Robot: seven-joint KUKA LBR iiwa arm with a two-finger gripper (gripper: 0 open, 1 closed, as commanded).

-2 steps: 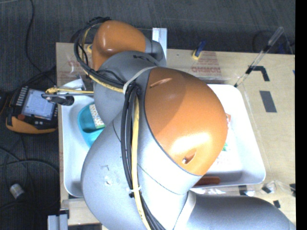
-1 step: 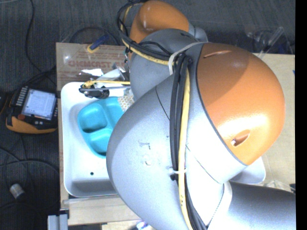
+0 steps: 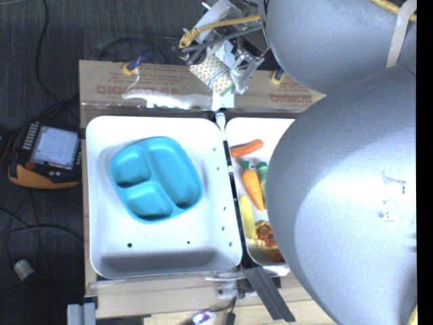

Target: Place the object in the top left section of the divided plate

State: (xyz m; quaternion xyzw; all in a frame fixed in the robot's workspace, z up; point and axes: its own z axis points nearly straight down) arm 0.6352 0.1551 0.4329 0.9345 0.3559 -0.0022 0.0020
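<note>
A blue divided plate (image 3: 157,177) lies in the left white bin (image 3: 101,249), with two small sections on its left and one large section on its right. All three sections look bare. My gripper (image 3: 222,70) hangs above the bench's far edge, beyond the wall between the two bins. A small pale patterned thing (image 3: 211,70) with a green bit beside it shows at the gripper's tip; whether it is held is unclear. The big grey arm hides most of the right bin.
The right bin (image 3: 270,126) holds toy foods: an orange sausage (image 3: 246,147), a carrot (image 3: 253,189), a green piece (image 3: 262,172), a yellow piece (image 3: 247,217) and a red-orange piece (image 3: 265,235). Cardboard (image 3: 128,87) lines the bench's far side. A handheld device (image 3: 49,151) lies on the floor at the left.
</note>
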